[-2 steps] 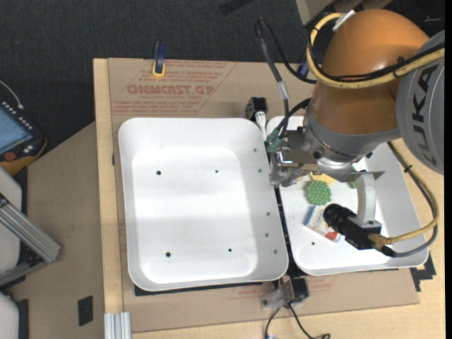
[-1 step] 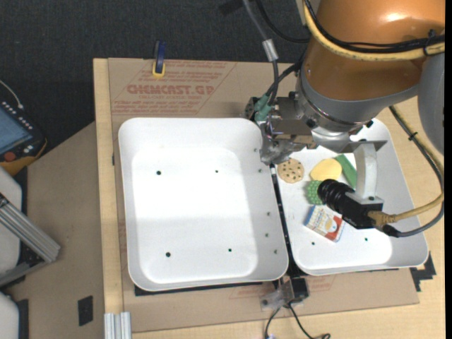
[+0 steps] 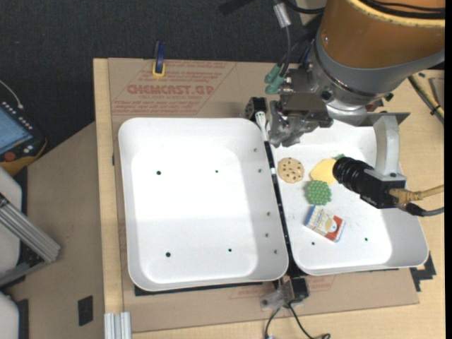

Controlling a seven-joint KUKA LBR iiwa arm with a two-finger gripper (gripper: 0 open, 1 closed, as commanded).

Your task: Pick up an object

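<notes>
Inside right bin (image 3: 395,256): one cookie (image 3: 290,169) (four items).

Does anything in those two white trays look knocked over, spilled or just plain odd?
Nothing looks spilled or broken. The right shallow white bin holds a round tan cookie, a green bumpy round piece, a yellow piece and a small white, blue and red box lying askew. The end effector hangs above that bin's far left corner.

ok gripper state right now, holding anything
gripper: cannot be told; it hangs above the right bin's upper left corner, near the cookie, nothing visibly in it.
</notes>
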